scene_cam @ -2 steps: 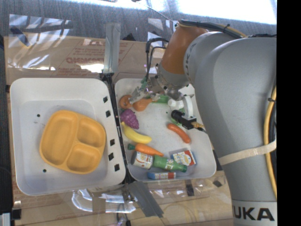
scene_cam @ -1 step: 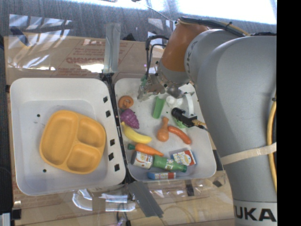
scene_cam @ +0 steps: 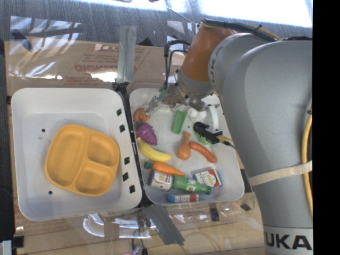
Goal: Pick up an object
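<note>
The right bin holds several toy foods. A green cylinder stands near its far end, with a brown drumstick and an orange-red sausage just below it. Along the left wall lie a small orange piece, purple grapes, a banana and a carrot. A green bottle, a small carton and a blue-and-red pack lie at the near end. My gripper hovers low over the bin's far left corner, just above the orange piece, with nothing seen in it.
The left bin holds a yellow divided plate. The grey arm covers the right side of the right bin. A divider wall with black clips separates the bins.
</note>
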{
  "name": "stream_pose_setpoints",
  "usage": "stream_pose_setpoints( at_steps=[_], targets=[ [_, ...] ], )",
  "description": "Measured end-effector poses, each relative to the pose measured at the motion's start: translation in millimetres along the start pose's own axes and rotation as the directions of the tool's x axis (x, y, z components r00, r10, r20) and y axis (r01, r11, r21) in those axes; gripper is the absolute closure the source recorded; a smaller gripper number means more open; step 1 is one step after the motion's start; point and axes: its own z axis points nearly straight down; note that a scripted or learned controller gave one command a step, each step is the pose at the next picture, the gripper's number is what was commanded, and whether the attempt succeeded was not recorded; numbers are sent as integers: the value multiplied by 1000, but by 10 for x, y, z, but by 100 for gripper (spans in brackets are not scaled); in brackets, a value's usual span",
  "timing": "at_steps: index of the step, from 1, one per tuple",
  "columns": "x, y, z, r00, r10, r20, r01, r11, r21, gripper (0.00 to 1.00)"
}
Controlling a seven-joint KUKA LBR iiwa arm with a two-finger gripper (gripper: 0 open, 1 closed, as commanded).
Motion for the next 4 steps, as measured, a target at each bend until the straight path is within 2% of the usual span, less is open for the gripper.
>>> stream_pose_setpoints(
  at_steps=[1, 2, 3, 4],
  targets=[
    [-693, -123, -238, 981, 194, -2, -194, 981, 22, 0],
    [-645, -477, 234, 964, 267, -1, -267, 963, 26, 0],
    [-630, -468, 161, 966, 260, -2, -260, 965, 31, 100],
    [-178, -324, -1478, 951, 308, 0, -308, 951, 14, 100]
  ],
)
